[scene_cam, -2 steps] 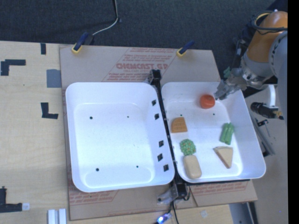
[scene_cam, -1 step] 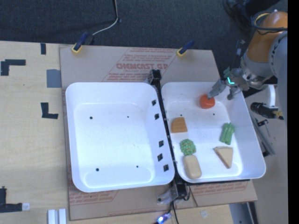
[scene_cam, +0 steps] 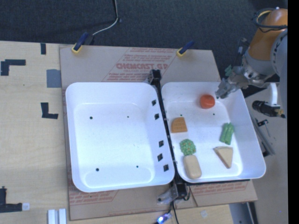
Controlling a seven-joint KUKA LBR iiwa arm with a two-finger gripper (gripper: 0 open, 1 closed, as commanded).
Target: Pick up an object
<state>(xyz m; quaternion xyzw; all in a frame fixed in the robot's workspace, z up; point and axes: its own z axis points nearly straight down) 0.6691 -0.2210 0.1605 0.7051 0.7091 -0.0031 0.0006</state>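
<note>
The right bin [scene_cam: 243, 107] holds several toy foods. A red tomato [scene_cam: 207, 101] lies near its back, an orange cracker-like square [scene_cam: 179, 125] near the divider, a green broccoli floret [scene_cam: 188, 146] and a beige bread roll [scene_cam: 192, 166] toward the front left. A green pod [scene_cam: 227, 133] and a tan wedge [scene_cam: 224, 156] lie on the right side. My gripper [scene_cam: 223, 90] hovers at the bin's back right corner, just right of the tomato and a little above it. Nothing shows between its fingers.
The left bin [scene_cam: 74, 106] sits beside the right one, joined by a black divider strip [scene_cam: 161, 125]. Both rest on a cardboard sheet [scene_cam: 135, 64] held by two clamps. A cable [scene_cam: 112, 13] runs across the dark floor behind.
</note>
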